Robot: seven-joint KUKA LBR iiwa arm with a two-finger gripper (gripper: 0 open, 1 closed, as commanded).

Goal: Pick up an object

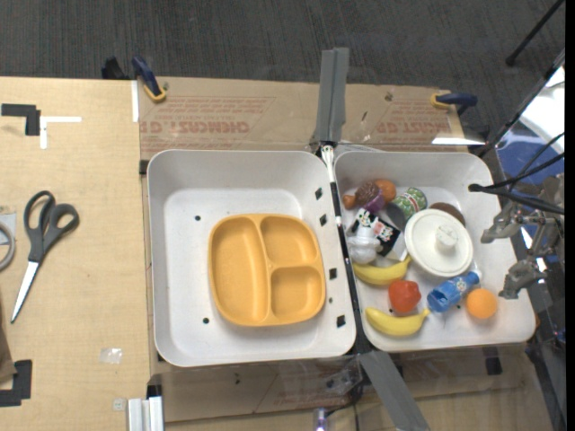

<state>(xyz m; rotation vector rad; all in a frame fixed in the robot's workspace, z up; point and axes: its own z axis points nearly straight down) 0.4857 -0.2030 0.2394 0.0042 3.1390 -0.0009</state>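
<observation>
Near edge of right bin [449,338]: banana [395,321], tomato [404,295], blue toy [449,291], orange [482,303] – loose and spread out, so easy pick targets
Mid: second banana [382,271] against white lid [438,242], crowded there
Far: green can [411,201], brown bits piled in corner, harder to reach
Left bin [171,268] holds yellow tray [267,268], likely drop spot
Gripper [526,245] at right rim, outside clutter, nothing between fingers; open or clenched – cannot tell
Scissors [40,232] on tabletop [72,330] far left, out of play
</observation>
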